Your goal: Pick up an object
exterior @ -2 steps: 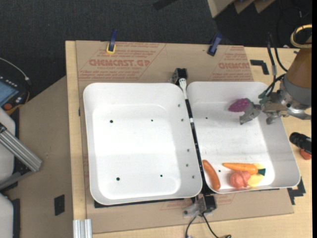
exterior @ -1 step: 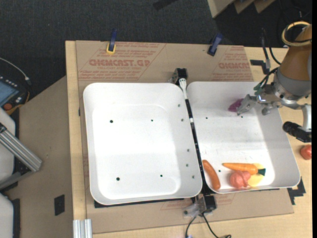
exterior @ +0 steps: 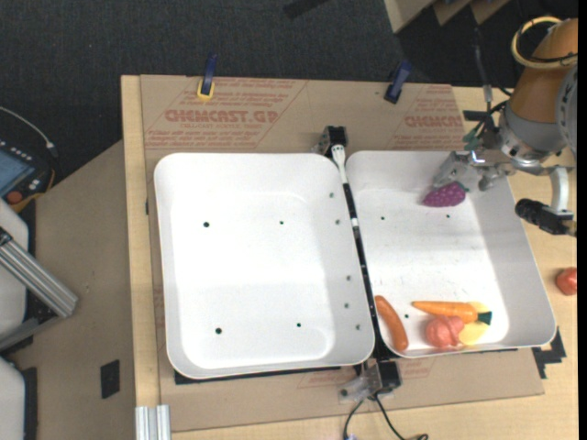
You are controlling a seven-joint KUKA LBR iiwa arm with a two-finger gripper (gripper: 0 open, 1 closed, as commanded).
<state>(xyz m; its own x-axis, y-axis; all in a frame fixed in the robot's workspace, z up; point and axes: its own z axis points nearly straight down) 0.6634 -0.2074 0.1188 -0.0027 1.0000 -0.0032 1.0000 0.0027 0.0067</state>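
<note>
Gripper (exterior: 466, 170) is hovering w/ jaws spread just above purple grape bunch (exterior: 444, 194) in right bin (exterior: 514, 273); cardboard (exterior: 229, 113) is reading "CHEMCAST GP".

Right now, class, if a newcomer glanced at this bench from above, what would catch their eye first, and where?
Probably the purple grape bunch near the right bin's far edge, with the gripper just above it. Next, the bright cluster at that bin's near edge: a carrot, an orange sausage-shaped piece, a pink piece.
</note>
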